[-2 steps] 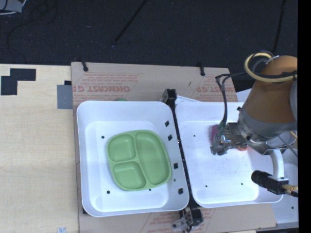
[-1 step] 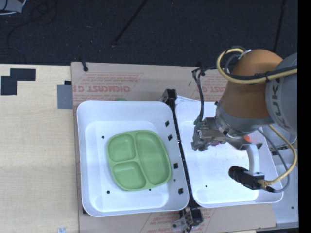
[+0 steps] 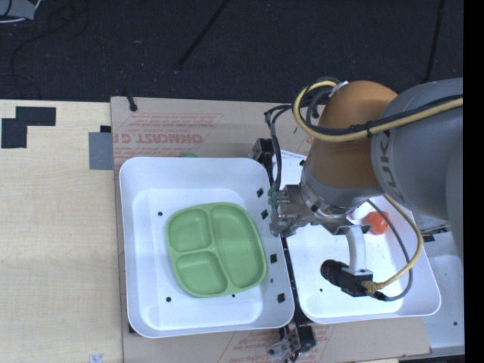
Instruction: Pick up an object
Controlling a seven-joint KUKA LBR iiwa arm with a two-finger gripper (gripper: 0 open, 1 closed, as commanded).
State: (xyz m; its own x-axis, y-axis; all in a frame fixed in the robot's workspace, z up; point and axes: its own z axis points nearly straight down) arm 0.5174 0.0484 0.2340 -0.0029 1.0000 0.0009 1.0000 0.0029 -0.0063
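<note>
The arm (image 3: pixel 378 150) reaches over the right bin (image 3: pixel 423 293), its wrist low above the bin floor, presumably positioned for a grasp there. The left bin (image 3: pixel 144 195) holds a green three-compartment tray (image 3: pixel 215 248), lying flat and clear of the walls. A small orange object (image 3: pixel 376 221), the likely target, lies in the right bin beside the wrist. State of the jaws: cannot be told.
</note>
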